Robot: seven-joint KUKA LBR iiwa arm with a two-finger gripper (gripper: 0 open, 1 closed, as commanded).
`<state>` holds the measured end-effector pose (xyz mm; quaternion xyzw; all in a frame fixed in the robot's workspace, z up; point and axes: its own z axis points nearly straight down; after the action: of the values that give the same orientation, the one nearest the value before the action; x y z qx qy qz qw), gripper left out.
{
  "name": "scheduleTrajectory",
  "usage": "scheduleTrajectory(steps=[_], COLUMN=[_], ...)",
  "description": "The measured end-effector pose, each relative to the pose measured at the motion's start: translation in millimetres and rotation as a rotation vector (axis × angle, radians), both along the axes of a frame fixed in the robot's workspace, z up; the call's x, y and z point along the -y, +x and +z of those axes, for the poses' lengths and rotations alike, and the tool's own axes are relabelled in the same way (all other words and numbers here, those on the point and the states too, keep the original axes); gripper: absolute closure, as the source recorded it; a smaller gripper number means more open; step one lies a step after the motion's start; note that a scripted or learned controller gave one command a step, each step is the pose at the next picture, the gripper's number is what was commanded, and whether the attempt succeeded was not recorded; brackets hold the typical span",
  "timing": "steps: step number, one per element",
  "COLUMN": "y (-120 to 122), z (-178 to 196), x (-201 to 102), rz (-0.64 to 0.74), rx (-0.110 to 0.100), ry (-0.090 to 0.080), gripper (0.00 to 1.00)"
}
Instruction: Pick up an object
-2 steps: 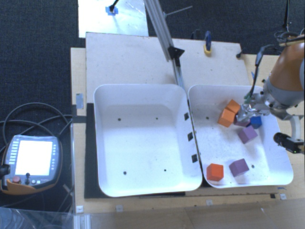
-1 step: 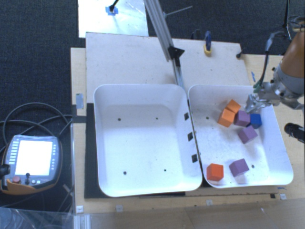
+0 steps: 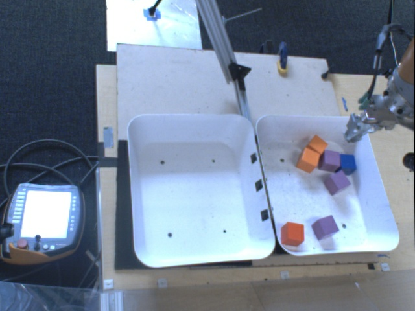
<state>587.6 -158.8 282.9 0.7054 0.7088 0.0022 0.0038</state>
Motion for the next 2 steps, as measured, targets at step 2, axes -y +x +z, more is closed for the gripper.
scheduleTrajectory(steps=[2], y=[-20], z=[-23], x=[-92], rz=[0.004], rx=[-0.007], ry=[0.004], gripper=[1.0])
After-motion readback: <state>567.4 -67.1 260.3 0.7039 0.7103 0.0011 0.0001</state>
